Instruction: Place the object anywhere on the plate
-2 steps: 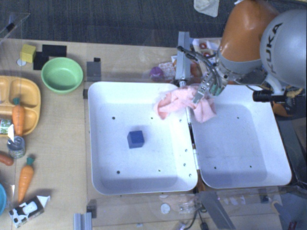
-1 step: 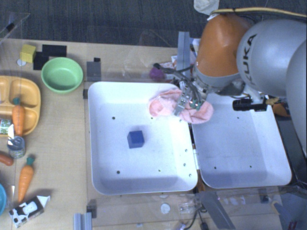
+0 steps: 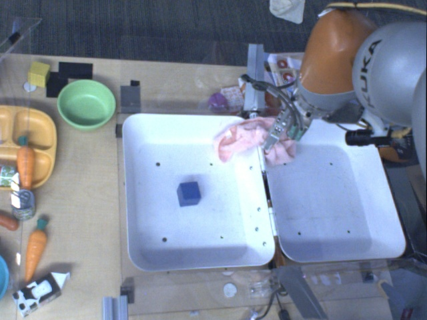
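The two white bins lie nearest, the left bin point(image 3: 153, 245) bearing a blue cube point(image 3: 189, 193). The gripper point(image 3: 277, 139) hangs over the bins' shared edge at the far side, touching a pink cloth point(image 3: 243, 140) draped across that edge. On the bench to the left sit a green bowl point(image 3: 86, 103), a yellow plate point(image 3: 41, 127) and carrots point(image 3: 25, 165).

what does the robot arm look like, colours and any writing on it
The arm is bulky and rounded, with a light grey shell and a large orange section just above the wrist. Dark letters reading KUKA run along the grey part. A thin yellowish cable arcs over the top, and dark cables loop near the wrist. The hand is small, metallic and dark, with greenish bits.
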Robot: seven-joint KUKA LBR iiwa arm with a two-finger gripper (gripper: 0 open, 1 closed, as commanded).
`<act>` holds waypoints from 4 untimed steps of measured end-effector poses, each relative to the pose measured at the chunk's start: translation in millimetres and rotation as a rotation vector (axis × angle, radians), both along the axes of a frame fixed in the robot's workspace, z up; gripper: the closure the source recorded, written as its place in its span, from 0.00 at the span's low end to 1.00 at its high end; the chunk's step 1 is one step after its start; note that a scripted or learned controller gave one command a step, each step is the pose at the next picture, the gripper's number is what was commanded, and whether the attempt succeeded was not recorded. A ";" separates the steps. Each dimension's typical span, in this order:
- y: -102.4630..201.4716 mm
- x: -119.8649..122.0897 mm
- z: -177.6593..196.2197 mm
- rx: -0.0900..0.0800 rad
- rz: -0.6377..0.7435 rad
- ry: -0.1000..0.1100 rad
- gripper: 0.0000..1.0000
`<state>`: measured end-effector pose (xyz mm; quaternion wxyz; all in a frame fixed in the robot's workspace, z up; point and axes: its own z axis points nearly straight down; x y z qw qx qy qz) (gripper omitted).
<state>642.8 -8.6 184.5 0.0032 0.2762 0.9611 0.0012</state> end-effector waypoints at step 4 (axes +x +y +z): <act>243.3 -17.4 -81.0 0.005 -0.160 -0.004 1.00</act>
